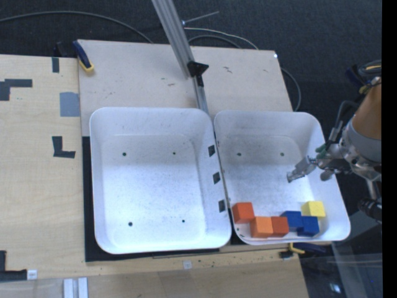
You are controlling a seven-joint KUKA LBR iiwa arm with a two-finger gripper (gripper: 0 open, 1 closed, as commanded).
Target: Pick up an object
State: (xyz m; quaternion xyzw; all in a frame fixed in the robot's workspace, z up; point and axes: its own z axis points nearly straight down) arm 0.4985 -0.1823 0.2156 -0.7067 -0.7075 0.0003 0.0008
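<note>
**Over the right bin, nothing picked yet**

A pale wooden desk [37, 166] carries two white bins side by side, with dark floor and cables behind. The blocks sit huddled in the near corner of the right bin [267, 126]: an orange block [243, 212], a second orange one [263, 226] touching a red one [280, 225], then a blue block [300, 222] with a yellow block [314, 209] at its far edge. The left bin [149, 120] shows just its speckled floor.

My jaws [308, 167] hang by the right bin's right wall, apart from the blocks and farther back. They hold nothing; whether they are parted or closed I cannot tell.

I judge this the approach step. Next I should move toward the near corner and come down on a block. The yellow one looks the freest; the others are packed tight.
</note>
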